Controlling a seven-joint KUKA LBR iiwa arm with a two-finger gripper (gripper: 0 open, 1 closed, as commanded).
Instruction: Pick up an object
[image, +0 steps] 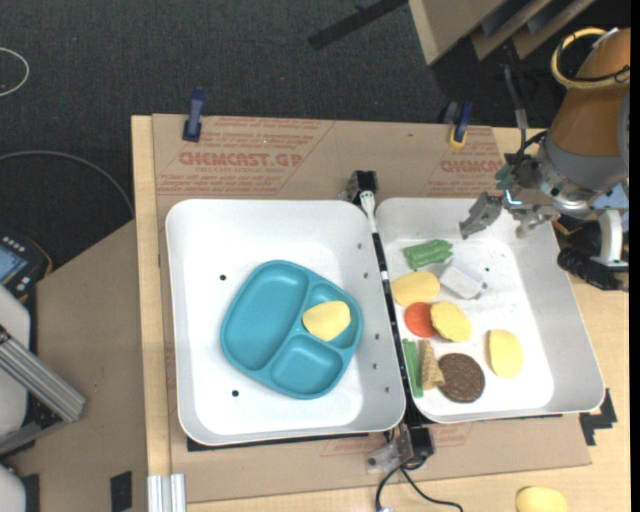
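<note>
Camera view: we see the gripper (508, 214) over the right bin's (570, 330) far edge, fingers spread, nothing between them. Pickable items sit in that bin: green piece (428, 253) and grey block (463, 282) near the far edge, brown disc (461, 377) near the front edge. Left bin (190, 300) carries the blue tray (270, 330) with a yellow piece (326, 320).

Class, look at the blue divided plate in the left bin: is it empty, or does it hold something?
Not empty. The blue divided plate holds one yellow food piece in its right-hand compartment; its other compartments show bare blue.
</note>
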